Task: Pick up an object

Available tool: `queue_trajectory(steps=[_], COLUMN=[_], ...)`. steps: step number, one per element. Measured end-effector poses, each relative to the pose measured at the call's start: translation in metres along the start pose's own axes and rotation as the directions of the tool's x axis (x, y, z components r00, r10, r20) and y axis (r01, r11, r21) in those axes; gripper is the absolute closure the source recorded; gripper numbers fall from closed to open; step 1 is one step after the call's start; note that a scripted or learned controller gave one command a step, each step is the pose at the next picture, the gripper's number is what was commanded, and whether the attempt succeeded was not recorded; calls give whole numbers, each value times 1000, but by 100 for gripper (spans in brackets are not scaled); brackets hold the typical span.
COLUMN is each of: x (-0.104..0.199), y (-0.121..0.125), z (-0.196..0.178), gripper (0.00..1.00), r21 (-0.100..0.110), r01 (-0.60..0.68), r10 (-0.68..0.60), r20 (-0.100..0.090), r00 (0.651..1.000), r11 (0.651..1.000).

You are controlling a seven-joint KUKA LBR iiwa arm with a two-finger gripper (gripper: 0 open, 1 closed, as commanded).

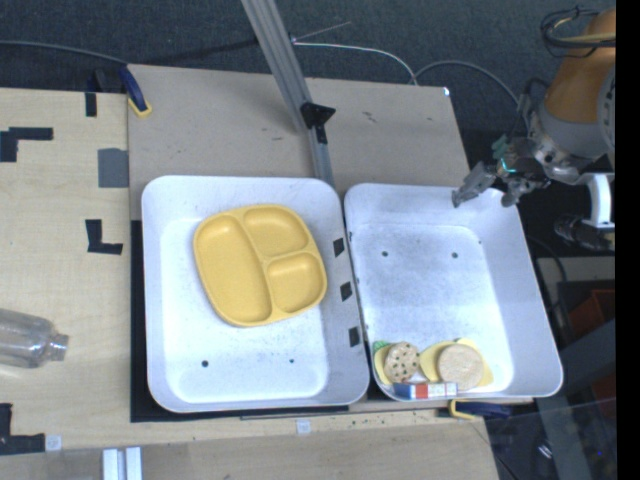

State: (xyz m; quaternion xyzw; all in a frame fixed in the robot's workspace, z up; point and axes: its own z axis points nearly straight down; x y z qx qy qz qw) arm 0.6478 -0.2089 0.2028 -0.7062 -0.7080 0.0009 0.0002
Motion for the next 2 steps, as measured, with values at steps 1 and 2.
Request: queue_trajectory(steps=[1, 2], x=[-1, 78], y=[-63, -127], z=[117, 113], gripper=[0, 0], r21=[1, 0], r01=[-4, 1], r10=[4, -1], r20=[0, -2], r00=[1000, 1000], r11=[1000, 1000])
